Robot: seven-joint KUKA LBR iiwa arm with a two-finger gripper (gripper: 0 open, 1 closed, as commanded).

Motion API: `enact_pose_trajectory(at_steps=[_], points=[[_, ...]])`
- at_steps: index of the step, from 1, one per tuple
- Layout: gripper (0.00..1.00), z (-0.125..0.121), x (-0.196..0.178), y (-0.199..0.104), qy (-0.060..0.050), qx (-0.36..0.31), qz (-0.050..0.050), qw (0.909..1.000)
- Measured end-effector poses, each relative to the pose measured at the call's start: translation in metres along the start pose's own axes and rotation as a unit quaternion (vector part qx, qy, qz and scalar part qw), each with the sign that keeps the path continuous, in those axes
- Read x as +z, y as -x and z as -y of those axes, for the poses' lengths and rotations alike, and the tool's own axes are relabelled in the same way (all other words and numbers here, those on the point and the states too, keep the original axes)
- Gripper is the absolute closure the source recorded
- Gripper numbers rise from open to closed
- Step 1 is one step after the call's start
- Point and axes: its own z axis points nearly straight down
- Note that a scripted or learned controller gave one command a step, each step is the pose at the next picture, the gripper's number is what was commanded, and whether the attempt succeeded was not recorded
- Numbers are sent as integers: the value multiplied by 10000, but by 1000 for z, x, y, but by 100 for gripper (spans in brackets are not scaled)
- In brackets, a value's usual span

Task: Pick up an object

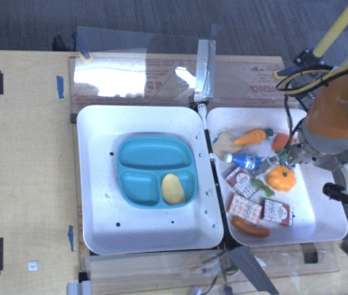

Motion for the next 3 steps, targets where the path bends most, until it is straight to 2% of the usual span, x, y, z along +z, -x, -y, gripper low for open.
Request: enact_pose_trajectory(at_steps=[1, 2, 3], points=[[100, -1, -12, 2, 27, 10, 19, 10000], [0, -1, -11, 1, 20, 10, 15, 10000], [0, -45, -4, 3, -8, -73, 11, 10000]])
